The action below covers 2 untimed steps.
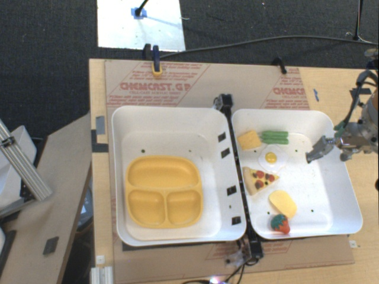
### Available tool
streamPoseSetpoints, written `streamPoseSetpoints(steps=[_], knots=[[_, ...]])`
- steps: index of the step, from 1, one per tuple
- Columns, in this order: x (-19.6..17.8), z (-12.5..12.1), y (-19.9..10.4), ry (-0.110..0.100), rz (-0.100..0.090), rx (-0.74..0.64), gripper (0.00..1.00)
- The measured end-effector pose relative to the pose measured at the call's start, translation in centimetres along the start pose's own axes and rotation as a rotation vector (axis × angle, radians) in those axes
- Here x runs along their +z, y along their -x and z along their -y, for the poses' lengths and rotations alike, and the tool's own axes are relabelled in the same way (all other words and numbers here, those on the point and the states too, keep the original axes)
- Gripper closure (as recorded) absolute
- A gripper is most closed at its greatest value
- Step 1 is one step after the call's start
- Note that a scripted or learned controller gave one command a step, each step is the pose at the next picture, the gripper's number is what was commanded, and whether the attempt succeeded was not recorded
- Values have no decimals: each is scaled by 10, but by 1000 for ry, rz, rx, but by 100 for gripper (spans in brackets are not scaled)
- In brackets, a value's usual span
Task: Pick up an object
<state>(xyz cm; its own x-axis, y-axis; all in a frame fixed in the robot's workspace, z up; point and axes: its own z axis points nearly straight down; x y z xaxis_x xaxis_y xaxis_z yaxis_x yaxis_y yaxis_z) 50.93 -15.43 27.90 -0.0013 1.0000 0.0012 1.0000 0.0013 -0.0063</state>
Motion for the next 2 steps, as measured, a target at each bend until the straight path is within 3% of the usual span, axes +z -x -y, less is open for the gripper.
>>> streamPoseSetpoints(steps=[1, 2], knots=[[-4, -2, 0, 8, 2, -2, 0], [52, -12, 0, 4, 1, 0, 0]])
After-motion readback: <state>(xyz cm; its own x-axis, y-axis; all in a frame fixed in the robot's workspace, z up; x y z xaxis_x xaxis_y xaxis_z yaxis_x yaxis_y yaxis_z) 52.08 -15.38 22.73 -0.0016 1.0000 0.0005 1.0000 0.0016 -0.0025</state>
